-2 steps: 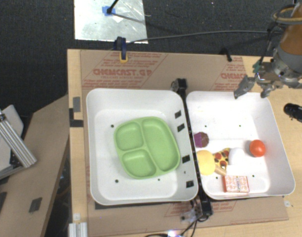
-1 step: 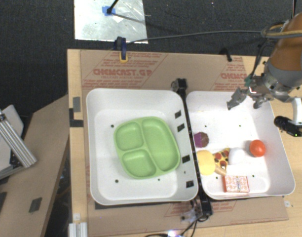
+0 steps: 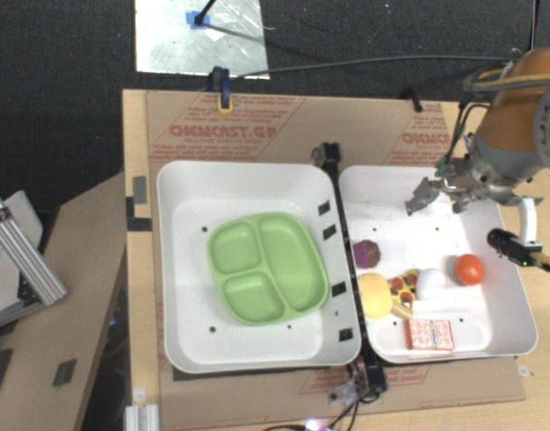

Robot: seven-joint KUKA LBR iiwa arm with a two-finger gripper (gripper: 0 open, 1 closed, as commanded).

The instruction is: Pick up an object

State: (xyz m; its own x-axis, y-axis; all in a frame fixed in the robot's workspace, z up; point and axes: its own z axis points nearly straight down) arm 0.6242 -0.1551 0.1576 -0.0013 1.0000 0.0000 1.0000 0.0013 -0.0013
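A bulky grey robot arm [image 3: 518,146] wears a broad orange band [image 3: 519,115] above its wrist (glossy, rounded), ending in a small grey metal two-finger gripper [image 3: 439,195] with thin dark cables alongside.

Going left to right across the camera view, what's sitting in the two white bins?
Green divided plate → purple ball → yellow fruit → red patterned box → orange ball. I skip the small pieces clustered between the yellow fruit and orange ball, since they overlap.

Tool [image 3: 439,195] hovers — fingers spread.
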